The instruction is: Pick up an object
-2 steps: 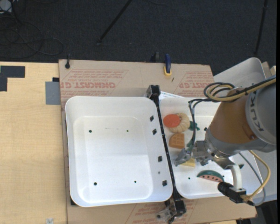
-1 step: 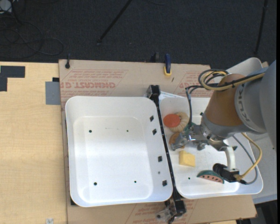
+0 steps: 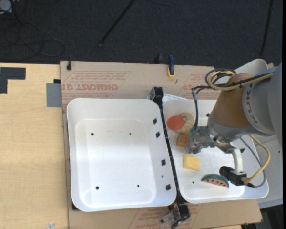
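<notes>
My gripper (image 3: pixel 194 145) hangs low in the right bin (image 3: pixel 257 192), near its left side, with the grey arm and its orange band rising to the right. A brown lump (image 3: pixel 182 140) lies just left of the gripper, touching it or nearly so. Just below the gripper lies a yellow wedge (image 3: pixel 191 163). A red round piece (image 3: pixel 175 122) and a beige ring (image 3: pixel 187 116) behind it sit above the gripper. A watermelon slice (image 3: pixel 214 180) rests near the bin's front edge.
The left bin (image 3: pixel 81 128) stands beside the right one, parted from it by a black clamped divider (image 3: pixel 164 147). Both bins rest on a cardboard sheet (image 3: pixel 109 82). A blue and yellow clamp (image 3: pixel 171 66) grips the sheet's far edge.
</notes>
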